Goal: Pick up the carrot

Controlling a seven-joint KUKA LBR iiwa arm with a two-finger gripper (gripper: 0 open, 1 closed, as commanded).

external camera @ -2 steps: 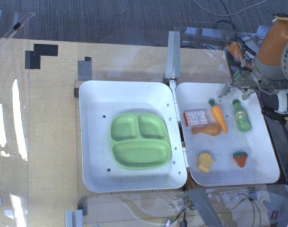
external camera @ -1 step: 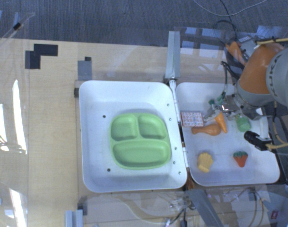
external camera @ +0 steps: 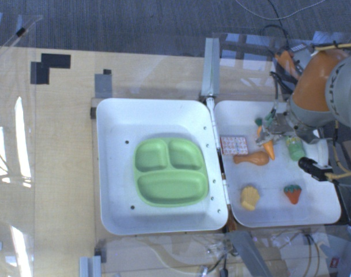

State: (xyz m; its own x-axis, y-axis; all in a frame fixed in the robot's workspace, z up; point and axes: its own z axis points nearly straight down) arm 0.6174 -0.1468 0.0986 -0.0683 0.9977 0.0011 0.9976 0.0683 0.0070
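Toward the right of the frame, in the right bin (external camera: pixel 331 215), the carrot (external camera: pixel 270 149) lies directly under the gripper (external camera: pixel 268 133), touching or nearly so; whether the gripper is open or closed on it cannot be told. Just left lie a chicken drumstick (external camera: pixel 253 158) and a patterned card (external camera: pixel 234 145). Lower down sit a yellow toy (external camera: pixel 250 197) and a strawberry (external camera: pixel 292 193) (well apart). A green bottle (external camera: pixel 294 149) stands near the right wall. The left bin (external camera: pixel 114 120) holds a green divided plate (external camera: pixel 170 171), with bare floor all around it.
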